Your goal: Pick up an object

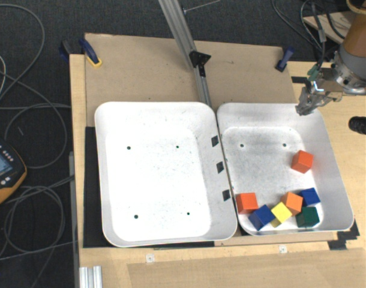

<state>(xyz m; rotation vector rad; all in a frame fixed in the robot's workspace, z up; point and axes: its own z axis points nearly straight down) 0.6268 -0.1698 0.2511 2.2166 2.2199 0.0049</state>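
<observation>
Well, the gripper [305, 108] hangs over the right bin's [332, 179] far corner, its grip too blurred for me to tell, well apart from the orange block [302, 161] and the blocks [280, 208] clustered near the front rim.

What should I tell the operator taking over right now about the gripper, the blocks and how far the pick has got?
Gripper: over the far right corner of the right bin, carrying nothing visible; finger state unclear.
Blocks: all in the right bin. A lone orange block sits mid-bin; the rest cluster at the near edge: orange block, blue, yellow, another orange, blue, green.
Done: nothing picked yet.
Left: the whole pick. The lone orange block looks the easiest target.
</observation>
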